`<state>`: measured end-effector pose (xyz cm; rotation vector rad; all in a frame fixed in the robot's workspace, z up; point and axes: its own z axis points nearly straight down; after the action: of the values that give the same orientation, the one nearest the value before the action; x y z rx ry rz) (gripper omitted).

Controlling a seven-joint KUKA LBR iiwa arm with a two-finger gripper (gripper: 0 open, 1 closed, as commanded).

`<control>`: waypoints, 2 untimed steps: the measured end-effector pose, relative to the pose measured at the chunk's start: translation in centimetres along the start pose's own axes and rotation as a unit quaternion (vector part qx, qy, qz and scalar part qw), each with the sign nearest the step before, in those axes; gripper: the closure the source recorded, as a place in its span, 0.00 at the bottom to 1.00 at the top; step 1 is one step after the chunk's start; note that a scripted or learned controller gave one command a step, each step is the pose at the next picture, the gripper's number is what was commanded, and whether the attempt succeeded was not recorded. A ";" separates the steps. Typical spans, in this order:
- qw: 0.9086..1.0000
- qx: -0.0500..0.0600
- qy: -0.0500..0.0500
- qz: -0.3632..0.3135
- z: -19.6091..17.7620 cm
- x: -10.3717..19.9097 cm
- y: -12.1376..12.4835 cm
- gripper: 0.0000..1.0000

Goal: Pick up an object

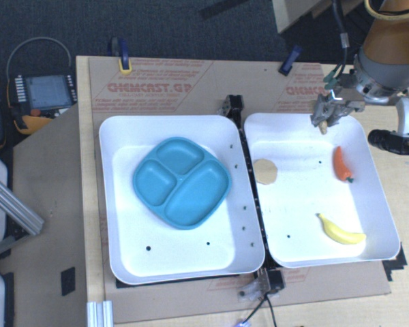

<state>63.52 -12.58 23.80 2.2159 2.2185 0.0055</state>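
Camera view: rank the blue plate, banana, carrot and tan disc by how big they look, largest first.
1. Blue divided plate, by far the largest.
2. Banana.
3. Carrot and tan disc: too alike to rank; the carrot looks longer, the disc wider.

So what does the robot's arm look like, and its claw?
The arm is fat, round and grey, with an orange band wrapped around it higher up. A dark cable runs down beside it. At its tip sits a small claw made of grey and dark metal parts, much thinner than the arm. A tiny green spot shows near the top of the claw.
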 end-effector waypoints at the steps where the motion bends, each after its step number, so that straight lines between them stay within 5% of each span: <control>1: 1.000 0.005 0.002 -0.001 0.3 4.1 -1.3 1.00; 2: 1.000 0.005 0.002 -0.002 1.6 9.0 -2.9 1.00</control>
<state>60.60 -3.54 22.20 2.2188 2.2305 -0.0017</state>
